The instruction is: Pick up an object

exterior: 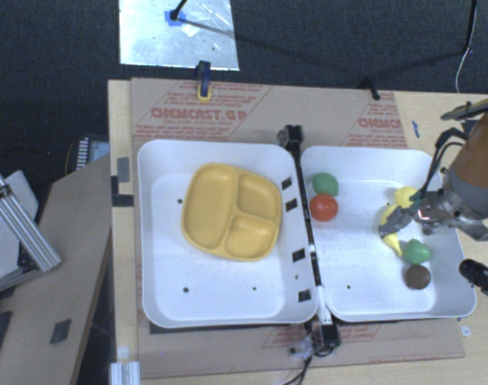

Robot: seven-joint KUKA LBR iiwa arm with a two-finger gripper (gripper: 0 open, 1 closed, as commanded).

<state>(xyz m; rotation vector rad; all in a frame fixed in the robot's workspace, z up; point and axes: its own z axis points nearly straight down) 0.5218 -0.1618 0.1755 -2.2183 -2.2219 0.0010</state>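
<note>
brown ball [417,276], green piece [416,252], end effector [396,220] above

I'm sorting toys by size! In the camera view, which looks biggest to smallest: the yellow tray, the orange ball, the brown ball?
1. yellow tray, by far the largest.
2. and 3. orange ball and brown ball look about alike, so I won't rank them.

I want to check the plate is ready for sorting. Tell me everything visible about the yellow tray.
The yellow tray looks like smooth moulded plastic, rounded-square, with three compartments: one large and two smaller. It lies flat, turned slightly askew, near the middle of the left bin, on its floor. Nothing lies in it.
</note>
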